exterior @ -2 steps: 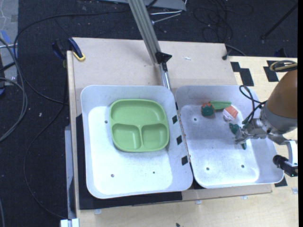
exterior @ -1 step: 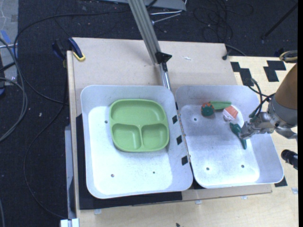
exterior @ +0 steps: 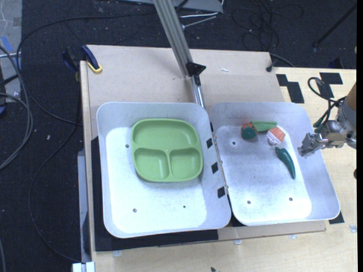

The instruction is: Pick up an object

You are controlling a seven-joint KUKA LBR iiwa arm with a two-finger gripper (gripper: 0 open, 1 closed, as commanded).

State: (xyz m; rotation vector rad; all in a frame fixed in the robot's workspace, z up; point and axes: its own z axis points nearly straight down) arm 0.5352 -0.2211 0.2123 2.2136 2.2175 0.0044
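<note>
The right bin [exterior: 266, 208] holds three small toys in its upper half: a carrot-like piece with a green and orange head [exterior: 250, 131], a small orange and white piece [exterior: 276, 135], and a dark green pepper-shaped piece [exterior: 286, 161]. My gripper [exterior: 311, 144] hovers over the bin's right rim, a short way right of the green pepper piece and the orange and white piece. Nothing lies between its fingers as far as the view lets me see.
The left bin [exterior: 159, 208] bears a light green divided plate [exterior: 167, 150]. A metal pole [exterior: 173, 27] slants down from the top to the gap between the bins. Cables run over the dark floor at left and top.
</note>
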